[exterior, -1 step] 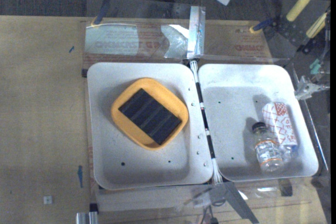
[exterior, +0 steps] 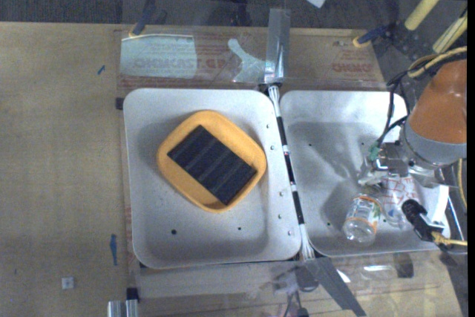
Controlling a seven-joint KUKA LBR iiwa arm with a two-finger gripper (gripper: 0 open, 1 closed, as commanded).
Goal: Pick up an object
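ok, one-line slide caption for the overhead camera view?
KUKA gripper low in the right white bin beside a clear plastic bottle; orange pad with black ribbed centre in the left bin.

Orange tray (exterior: 211,167) fills left bin's (exterior: 141,182) middle, right bin's (exterior: 319,152) left half open, bottle (exterior: 361,217) perhaps blocking near arm (exterior: 438,122)

The arm (exterior: 439,111) enters at 3 o'clock, its orange band uppermost and the grey wrist (exterior: 434,152) just below it toward 6 o'clock. The gripper (exterior: 390,173) hangs from the wrist toward 8 o'clock, pointing down. Cables loop along the arm's 9 o'clock side.
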